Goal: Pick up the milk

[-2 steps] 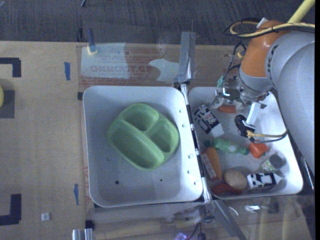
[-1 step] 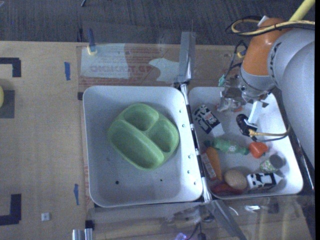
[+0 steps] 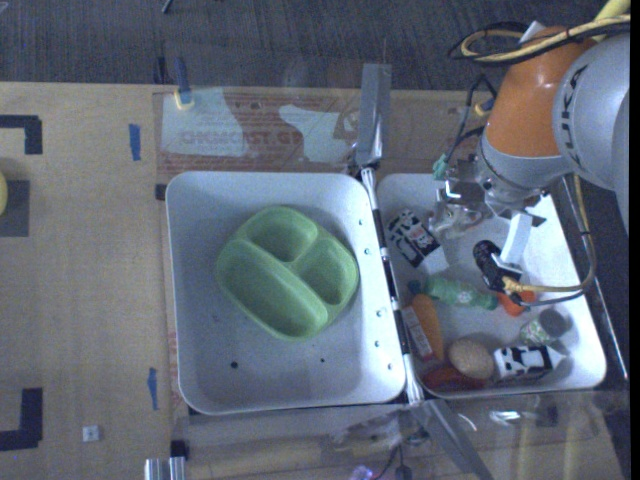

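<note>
Two white bins (image 3: 190, 368) on wooden bench (image 3: 80, 298)

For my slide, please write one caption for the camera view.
KUKA arm's gripper hovers beside a cow-patterned milk carton in the right bin.

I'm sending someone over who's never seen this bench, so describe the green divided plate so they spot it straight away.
Find the two white bins; take the left bin, away from the grey and orange arm. The green divided plate lies near its middle, with three compartments. Everything else, small food items, sits crowded in the right bin.
</note>
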`<state>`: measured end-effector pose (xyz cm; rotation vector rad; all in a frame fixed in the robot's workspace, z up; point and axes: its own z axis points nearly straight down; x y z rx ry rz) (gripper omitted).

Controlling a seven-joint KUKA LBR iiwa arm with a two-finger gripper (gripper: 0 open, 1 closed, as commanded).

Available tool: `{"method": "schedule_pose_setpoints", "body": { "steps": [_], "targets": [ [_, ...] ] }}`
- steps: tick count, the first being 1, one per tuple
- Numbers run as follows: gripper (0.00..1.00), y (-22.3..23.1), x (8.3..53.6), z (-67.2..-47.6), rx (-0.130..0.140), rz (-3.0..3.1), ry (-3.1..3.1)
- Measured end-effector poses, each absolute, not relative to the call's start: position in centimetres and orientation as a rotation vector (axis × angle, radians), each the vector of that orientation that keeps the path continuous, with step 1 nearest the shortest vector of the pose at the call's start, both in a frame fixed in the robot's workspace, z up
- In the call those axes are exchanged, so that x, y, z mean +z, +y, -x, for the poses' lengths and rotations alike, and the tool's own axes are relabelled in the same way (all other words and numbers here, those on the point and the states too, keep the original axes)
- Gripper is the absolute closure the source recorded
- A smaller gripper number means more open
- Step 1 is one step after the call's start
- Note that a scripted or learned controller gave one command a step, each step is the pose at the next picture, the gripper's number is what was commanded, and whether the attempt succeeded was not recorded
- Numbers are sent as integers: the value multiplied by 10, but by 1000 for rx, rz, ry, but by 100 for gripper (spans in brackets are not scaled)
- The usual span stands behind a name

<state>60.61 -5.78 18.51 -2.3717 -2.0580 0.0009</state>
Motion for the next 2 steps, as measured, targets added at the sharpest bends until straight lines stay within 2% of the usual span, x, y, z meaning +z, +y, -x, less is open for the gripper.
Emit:
{"method": "schedule_pose_setpoints", "body": {
  "steps": [1,2],
  "targets": [
    [100,-32,184,-536,1,2285,-2154],
    [100,12,201,-508,4,2370,-2057]
  ]
}}
